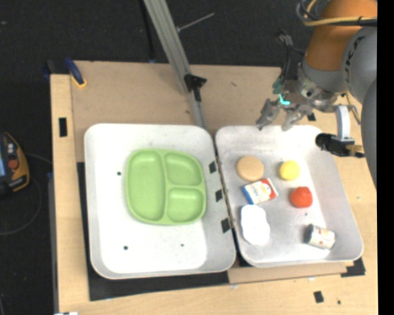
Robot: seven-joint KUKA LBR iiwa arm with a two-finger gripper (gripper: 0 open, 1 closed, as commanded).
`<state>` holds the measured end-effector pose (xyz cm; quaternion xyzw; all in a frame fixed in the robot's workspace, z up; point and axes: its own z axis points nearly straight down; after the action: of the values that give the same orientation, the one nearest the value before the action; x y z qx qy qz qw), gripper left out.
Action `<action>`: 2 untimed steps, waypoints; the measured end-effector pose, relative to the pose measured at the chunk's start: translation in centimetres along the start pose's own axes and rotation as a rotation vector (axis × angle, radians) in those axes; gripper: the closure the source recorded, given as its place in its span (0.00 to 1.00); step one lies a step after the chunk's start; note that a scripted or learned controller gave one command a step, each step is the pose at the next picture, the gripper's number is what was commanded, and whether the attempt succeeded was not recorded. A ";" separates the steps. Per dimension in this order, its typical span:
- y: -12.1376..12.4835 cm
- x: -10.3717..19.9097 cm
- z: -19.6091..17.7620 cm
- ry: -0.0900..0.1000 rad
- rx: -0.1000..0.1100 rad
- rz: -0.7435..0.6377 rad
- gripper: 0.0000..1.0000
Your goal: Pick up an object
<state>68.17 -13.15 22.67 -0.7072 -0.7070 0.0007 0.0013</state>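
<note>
- Right bin [335, 195]: holds every candidate, so every risk is in here. It's crowded, and the walls leave little room for a slanted approach from the right.
- Left bin [105, 195]: holds the green divided plate [165, 187], nothing pickable loose. A descent here would be wasted.
- Gripper [280, 119]: hovers over the far rim of the right bin, above the bench, clear of all objects. Fingers look splayed apart with nothing between them. A straight drop from here would probably hit the rim or bare floor, not an object.
- White flat object [255, 224]: sits near the bin's left wall by the divider. It looks low and smooth, so the fingers may slide off or clip the wall.
- Tan round disc [251, 168]: nearest to the gripper. Also looks flat, so the fingers could close above it.
- Small carton [260, 191]: just beside the disc and near the white object. Grasping any of these three risks nudging a neighbour.
- Red ball [301, 197] and yellow ball [289, 170]: both would likely roll if touched off-centre. Still the most open targets.
- Small tilted cup-like item [320, 236]: near the front right corner, so the wall blocks one finger.
</note>
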 end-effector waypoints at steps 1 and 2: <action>0.1 0.0 -0.3 -0.001 -0.005 -0.001 0.00; 0.3 -0.6 4.0 -0.003 -0.001 0.000 0.00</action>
<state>68.43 -13.70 18.65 -0.7074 -0.7069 0.0016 -0.0002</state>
